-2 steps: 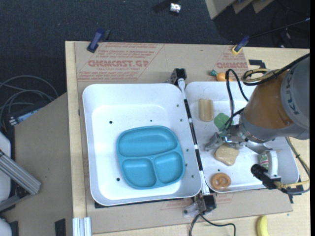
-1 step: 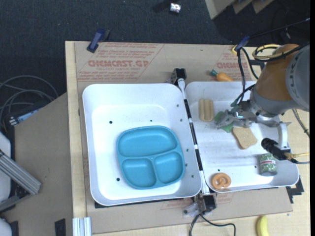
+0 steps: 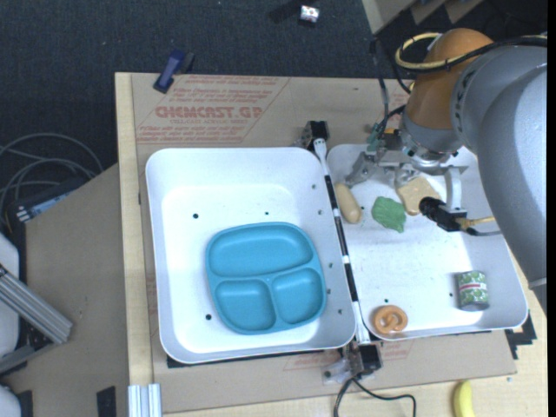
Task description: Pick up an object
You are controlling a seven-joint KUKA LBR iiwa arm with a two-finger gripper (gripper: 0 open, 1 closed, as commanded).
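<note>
Plastic, sky-blue and moulded into three compartments, the divided tray [image 3: 263, 275] lies flat in the left white bin [image 3: 174, 181]. Along the seam between the bins a tan, wood-coloured peg [image 3: 347, 203] rests at the right white bin's [image 3: 417, 307] near-left edge. Just right of it sits a crumpled green leafy toy [image 3: 389, 213], likely soft and light, best pinched across its bulk from above. At the front of that bin lies a small orange ring-shaped pastry toy [image 3: 390, 319], and further right a little green-and-white labelled can [image 3: 473, 289], probably stiff and somewhat slippery, to be gripped across its round sides. The gripper [image 3: 415, 183] hangs low over the bin's far end, just right of the green toy, near a pale beige piece [image 3: 417, 191]. I cannot tell its opening, nor whether anything is held.
</note>
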